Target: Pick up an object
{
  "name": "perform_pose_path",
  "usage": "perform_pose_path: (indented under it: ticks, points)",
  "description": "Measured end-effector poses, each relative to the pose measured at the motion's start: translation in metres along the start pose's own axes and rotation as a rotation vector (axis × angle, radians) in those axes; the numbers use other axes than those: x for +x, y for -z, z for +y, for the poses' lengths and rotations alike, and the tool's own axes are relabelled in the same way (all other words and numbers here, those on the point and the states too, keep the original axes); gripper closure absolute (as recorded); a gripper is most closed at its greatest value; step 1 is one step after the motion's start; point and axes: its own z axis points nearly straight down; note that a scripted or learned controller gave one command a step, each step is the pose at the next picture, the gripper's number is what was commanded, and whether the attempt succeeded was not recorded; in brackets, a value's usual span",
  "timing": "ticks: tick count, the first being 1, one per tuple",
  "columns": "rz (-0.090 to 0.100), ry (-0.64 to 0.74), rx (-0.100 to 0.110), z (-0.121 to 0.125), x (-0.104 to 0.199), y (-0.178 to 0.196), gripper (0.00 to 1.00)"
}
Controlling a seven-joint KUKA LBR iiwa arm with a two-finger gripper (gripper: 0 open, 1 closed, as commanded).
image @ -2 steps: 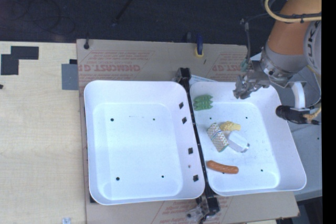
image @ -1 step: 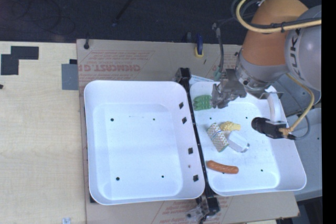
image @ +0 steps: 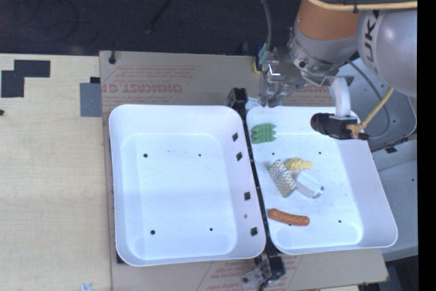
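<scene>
The two-finger metal gripper (image: 272, 97) hangs over the far rim of the right-hand shallow white bin (image: 368, 215); jaw state cannot be told. Nothing is visibly lifted. Candidates lie in that bin: green ridged piece (image: 263, 133) nearest the gripper, then yellow lump (image: 298, 163), patterned wrapped packet (image: 281, 178), orange sausage-shaped item (image: 289, 217). Judgement: descent, grasp and lift all remain.
</scene>
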Motion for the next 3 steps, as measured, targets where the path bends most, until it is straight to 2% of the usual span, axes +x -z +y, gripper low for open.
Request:
perform_pose_path:
  ticks: [1, 2, 3]
  points:
    - [0.000, 0.000, 0.014, 0.021, 0.073, -0.063, 1.00]
    - [-0.001, -0.011, 0.008, -0.060, 0.028, 0.018, 1.00]
    - [-0.001, -0.010, 0.015, -0.095, 0.032, -0.014, 1.00]
